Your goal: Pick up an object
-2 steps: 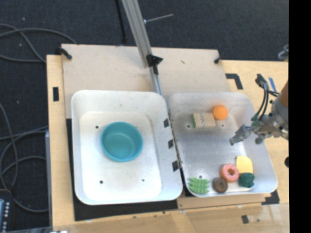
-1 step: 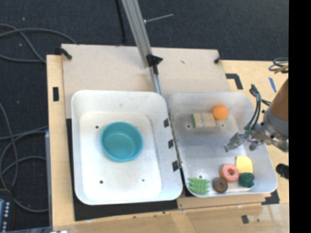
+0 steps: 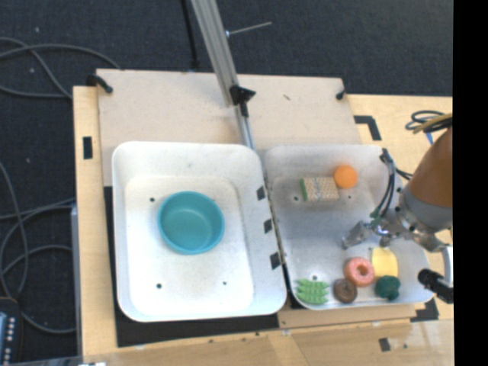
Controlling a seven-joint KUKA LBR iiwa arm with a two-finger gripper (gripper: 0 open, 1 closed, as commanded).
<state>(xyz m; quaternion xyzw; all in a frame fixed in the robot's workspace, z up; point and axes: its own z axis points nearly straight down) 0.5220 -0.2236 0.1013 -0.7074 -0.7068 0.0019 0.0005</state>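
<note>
A pale wooden bench [image 3: 191, 109] stands on dark carpet strewn with black cables [image 3: 30, 59], and a slanted aluminium rail [image 3: 217, 40] runs down to the seam between two shallow white bins. The left bin [image 3: 137, 166] holds one round teal bowl [image 3: 191, 221], smooth and glossy, sitting near its middle.

The right bin [image 3: 305, 242] carries the loose items. Toward its far side an orange ball [image 3: 345, 176] lies just beside a striped green-and-tan block [image 3: 318, 190]. Along the near rim sit a bright green ridged piece [image 3: 311, 290], a brown ring doughnut [image 3: 345, 290], a pink frosted doughnut [image 3: 358, 271] touching a yellow block [image 3: 385, 263], and a dark green lumpy toy [image 3: 388, 286].

The arm [image 3: 435, 181], with its orange band, enters from the right, and the gripper [image 3: 364, 233] hangs low over bare bin floor, just above the pink doughnut and yellow block. Whether it is open or clenched cannot be told; nothing is seen gripped. No readable writing appears anywhere.
</note>
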